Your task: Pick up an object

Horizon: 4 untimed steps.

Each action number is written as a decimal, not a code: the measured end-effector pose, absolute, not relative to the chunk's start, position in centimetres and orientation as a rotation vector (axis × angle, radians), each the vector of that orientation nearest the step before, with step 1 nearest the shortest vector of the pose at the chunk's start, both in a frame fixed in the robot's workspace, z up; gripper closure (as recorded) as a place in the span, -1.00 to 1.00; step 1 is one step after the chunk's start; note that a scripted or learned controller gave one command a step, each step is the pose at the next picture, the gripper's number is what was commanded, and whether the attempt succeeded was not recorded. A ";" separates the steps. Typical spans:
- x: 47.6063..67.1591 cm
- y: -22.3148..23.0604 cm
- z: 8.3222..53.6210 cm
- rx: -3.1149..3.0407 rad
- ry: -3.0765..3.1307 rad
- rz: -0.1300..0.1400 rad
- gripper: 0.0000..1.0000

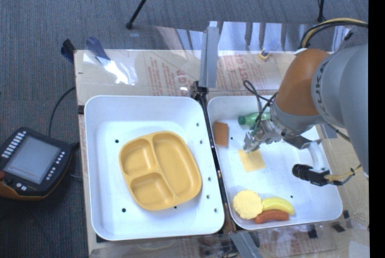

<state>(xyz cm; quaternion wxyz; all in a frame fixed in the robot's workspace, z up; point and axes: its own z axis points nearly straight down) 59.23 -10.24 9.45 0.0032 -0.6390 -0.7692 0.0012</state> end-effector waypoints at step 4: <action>54.6 -10.7 12.1 -1.238 -2.875 0.007 -1.00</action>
